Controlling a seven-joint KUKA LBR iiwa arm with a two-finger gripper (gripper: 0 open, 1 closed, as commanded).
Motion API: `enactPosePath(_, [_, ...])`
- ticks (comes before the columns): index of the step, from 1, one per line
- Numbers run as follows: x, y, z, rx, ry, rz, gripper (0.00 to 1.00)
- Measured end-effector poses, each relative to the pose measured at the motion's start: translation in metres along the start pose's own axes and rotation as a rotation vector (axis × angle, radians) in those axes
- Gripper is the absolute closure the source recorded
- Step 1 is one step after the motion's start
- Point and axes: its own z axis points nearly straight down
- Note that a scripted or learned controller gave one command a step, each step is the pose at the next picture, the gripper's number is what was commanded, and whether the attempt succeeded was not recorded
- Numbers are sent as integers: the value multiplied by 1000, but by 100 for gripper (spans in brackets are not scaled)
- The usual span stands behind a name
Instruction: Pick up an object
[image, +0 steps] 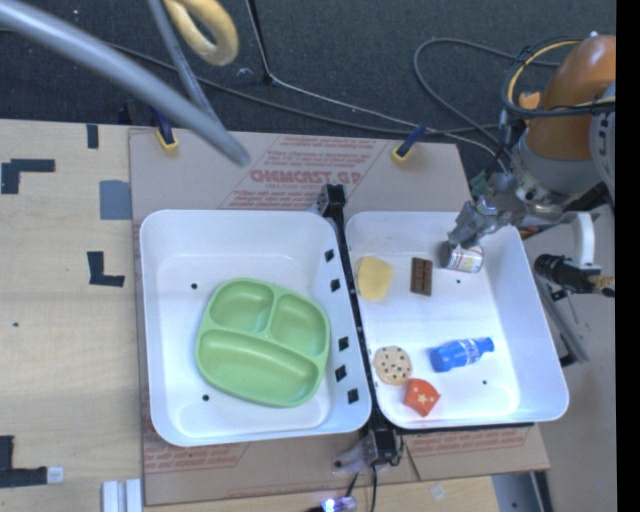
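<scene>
Right bin: blue bottle (461, 353) cap toward upper right.

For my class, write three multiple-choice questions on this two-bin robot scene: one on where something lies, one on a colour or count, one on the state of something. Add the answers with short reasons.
1. Where does the green divided plate lie?
A. in the left bin
B. in the right bin
C. on the cardboard behind the bins

2. What colour is the small bottle?
A. yellow
B. blue
C. green

3. How does the bottle rest?
A. upright on its base
B. on its side
C. leaning on the cookie

Answers:
1 A: the plate sits alone left of the black divider.
2 B: its body is bright blue.
3 B: its length runs flat along the bin floor, apart from the cookie.
</scene>
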Motion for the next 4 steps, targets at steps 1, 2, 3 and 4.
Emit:
enactPosePath(1, [48, -14, -8, -2, 1, -2, 100])
enactPosePath(2, [102, -27, -15, -1, 0, -2, 100])
enactPosePath(3, [148, -40, -18, 0, 0, -2, 100])
enactPosePath(4, [199, -54, -21, 0, 0, -3, 100])
